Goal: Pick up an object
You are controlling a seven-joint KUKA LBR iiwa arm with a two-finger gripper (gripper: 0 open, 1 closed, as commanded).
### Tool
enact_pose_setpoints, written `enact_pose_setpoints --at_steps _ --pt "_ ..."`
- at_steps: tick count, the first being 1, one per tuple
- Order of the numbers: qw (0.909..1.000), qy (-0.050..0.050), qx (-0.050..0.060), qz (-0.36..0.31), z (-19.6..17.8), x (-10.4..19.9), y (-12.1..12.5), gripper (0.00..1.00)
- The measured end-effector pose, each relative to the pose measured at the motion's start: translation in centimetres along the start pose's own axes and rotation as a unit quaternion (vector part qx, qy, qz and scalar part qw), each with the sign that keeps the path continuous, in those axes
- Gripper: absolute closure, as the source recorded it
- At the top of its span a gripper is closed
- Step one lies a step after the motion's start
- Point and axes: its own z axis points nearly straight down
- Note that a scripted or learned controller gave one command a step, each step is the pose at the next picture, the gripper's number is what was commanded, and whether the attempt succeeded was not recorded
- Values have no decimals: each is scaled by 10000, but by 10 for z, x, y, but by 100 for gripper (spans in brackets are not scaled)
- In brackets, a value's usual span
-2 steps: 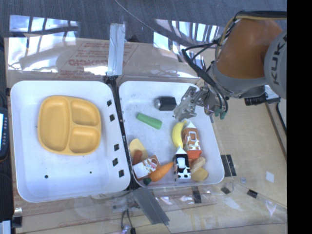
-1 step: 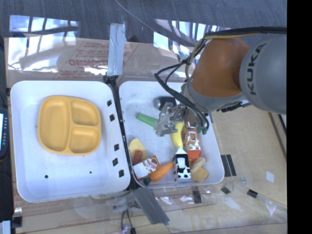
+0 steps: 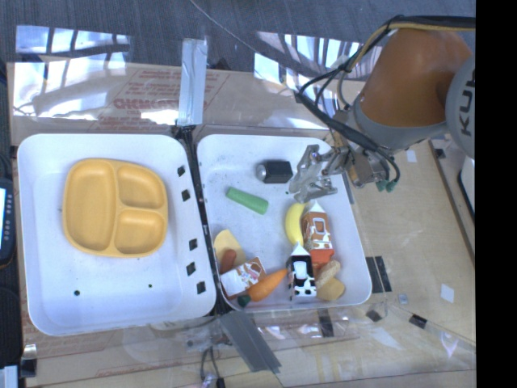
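The claw point(image 3: 311, 180) hangs low over the far right part of the right bin point(image 3: 234, 153), at the end of a grey arm with an orange band point(image 3: 412, 71) that reaches in from the right. Its metal parts point down and to the left; how far it is open cannot be told, and nothing can be seen held in it. Just left of the claw lies a small dark cylinder point(image 3: 275, 170) on the bin floor. Nearer and further left is a green stick-shaped piece point(image 3: 246, 200), lying at a slant, apart from the other things. Directly below the claw, a yellow banana point(image 3: 294, 223) lies beside an orange and white carton point(image 3: 317, 231), the two touching or nearly so. Along the near edge of the bin is a crowded cluster: a black and white milk carton point(image 3: 300, 280), a tan lump point(image 3: 329, 281) to its right, an orange carrot point(image 3: 268, 284) to its left, a small red and white box point(image 3: 239, 278) and a yellow wedge point(image 3: 226, 242) with a dark reddish piece on it. The left bin point(image 3: 48, 297) holds a yellow divided plate point(image 3: 115, 207) with three compartments. Both bins sit side by side on the table point(image 3: 420, 241), with brown cardboard and shiny foil beyond them on the far side.
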Motion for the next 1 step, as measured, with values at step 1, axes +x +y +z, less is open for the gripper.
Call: enact_pose_setpoints --at_steps 1 --pt "9992 39 -26 -406 68 71 37 100"
